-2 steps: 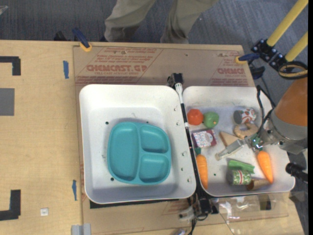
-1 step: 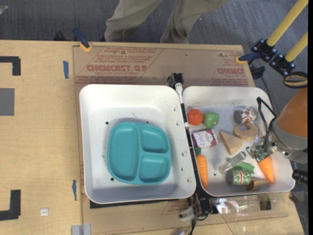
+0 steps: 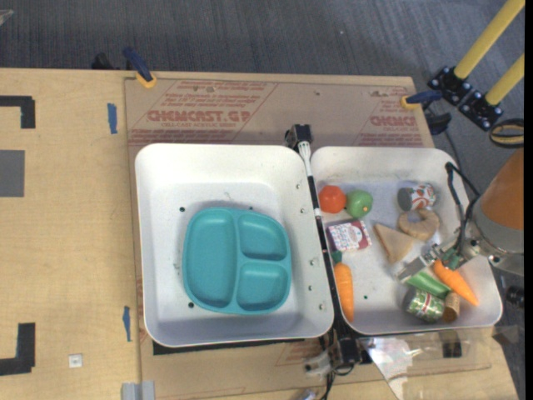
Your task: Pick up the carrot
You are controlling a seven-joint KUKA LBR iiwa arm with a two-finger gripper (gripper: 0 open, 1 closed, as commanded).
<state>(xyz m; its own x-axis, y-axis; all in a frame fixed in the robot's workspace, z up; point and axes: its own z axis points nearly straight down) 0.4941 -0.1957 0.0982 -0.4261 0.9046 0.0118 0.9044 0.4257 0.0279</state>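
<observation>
gripper [image 3: 435, 261] low in right bin [image 3: 379, 161], touching carrot [image 3: 455, 280]

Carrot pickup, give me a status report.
Gripper down in right bin. One carrot right beside it, second carrot by left wall. Green can crowds the first.

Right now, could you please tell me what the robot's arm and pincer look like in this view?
The arm enters at the right edge as a broad orange band over grey housing. A thin black cable curves beside it. The pincer is small, metallic grey and slender.
</observation>
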